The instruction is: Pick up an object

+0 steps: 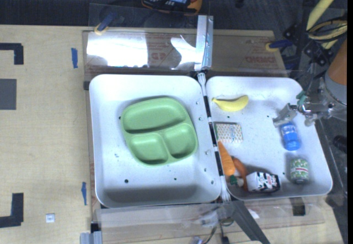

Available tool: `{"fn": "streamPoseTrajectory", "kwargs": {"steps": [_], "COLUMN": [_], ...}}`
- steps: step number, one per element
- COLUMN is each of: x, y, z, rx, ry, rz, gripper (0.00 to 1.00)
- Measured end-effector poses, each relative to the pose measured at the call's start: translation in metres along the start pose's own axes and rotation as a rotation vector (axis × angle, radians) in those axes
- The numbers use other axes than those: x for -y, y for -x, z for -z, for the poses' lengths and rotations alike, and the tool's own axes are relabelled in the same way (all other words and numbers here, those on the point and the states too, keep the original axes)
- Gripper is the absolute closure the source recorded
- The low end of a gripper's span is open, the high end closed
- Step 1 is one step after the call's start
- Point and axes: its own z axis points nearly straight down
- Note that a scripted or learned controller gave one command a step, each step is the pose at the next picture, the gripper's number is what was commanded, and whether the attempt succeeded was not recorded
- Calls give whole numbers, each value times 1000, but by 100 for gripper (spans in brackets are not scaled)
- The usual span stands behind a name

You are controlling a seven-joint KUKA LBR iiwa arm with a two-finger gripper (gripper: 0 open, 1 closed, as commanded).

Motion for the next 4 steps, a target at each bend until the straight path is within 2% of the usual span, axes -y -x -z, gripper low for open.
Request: {"fn": "streamPoseTrajectory", "kwargs": {"steps": [1,2,3,4], "x": [1,-1,-62,-48], "y": [3,36,33,24], "z": [-13,68,-24,-98], "rx": [-1,1,1,-9], "ry": [-1,3,3,8], "rz": [202,243,369,411], "gripper": [0,0,0,0]}}
